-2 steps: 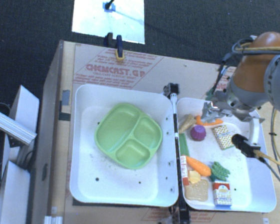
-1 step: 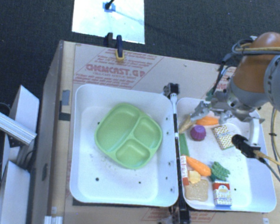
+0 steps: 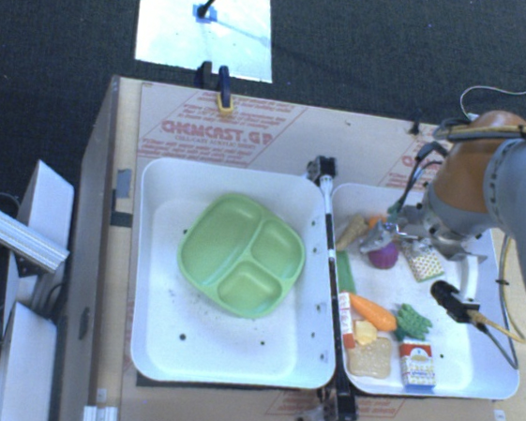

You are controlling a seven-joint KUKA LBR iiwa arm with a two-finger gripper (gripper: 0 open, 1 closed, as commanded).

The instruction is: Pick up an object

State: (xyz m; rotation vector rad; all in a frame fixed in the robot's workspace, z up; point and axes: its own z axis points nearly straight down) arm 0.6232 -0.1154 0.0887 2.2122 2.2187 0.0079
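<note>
The table (image 3: 253, 133) is brown and carries two white bins side by side. The left bin (image 3: 150, 334) holds a big green plate (image 3: 242, 253) with three sections. The plate sits tilted, with one corner pointing toward the far right.

The right bin (image 3: 490, 372) holds the small toys. The grey arm (image 3: 521, 178) with its orange band (image 3: 467, 162) reaches in from the right and hangs over the far part of this bin. The end effector (image 3: 394, 234) is low, right by a purple round toy (image 3: 383, 256). I cannot tell how far open it is, or if it really touches the purple toy.

An orange carrot (image 3: 372, 312) lies near the middle of the right bin. Its long side runs from left to right, slanting a bit toward the near edge. Just beside it is a green leafy toy (image 3: 413, 320). Nearer the front lie a pale flat toy (image 3: 371, 357) and a small red box (image 3: 418, 362).
</note>
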